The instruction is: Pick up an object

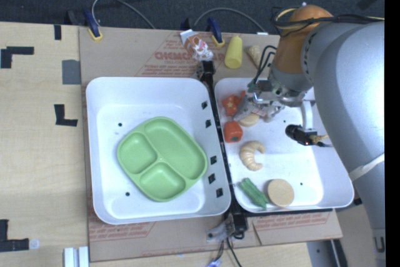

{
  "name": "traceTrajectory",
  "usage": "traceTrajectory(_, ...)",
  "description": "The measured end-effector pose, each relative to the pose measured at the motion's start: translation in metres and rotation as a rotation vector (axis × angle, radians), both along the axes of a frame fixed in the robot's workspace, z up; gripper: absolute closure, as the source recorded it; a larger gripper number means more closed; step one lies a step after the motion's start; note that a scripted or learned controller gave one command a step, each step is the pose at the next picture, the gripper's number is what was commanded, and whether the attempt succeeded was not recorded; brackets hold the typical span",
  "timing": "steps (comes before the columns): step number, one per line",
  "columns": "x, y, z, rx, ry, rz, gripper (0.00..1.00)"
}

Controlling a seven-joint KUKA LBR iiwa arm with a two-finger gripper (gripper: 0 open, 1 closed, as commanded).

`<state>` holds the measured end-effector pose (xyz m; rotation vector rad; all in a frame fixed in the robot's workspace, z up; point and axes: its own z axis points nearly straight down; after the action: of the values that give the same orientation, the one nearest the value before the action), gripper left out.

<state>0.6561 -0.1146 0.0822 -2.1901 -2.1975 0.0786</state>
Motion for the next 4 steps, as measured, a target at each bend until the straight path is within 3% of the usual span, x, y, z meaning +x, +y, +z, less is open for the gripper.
traceTrajectory(2,0.000,0.002,0.000,-0.005,-0.001,-0.002,0.00)
traceTrajectory(3,-0.073,0.010,0.004,0.008,-0.063,-0.003,0.00)
traceTrajectory(4,0.001,0.011,-0.002,0.018,-0.001,-0.015,0.00)
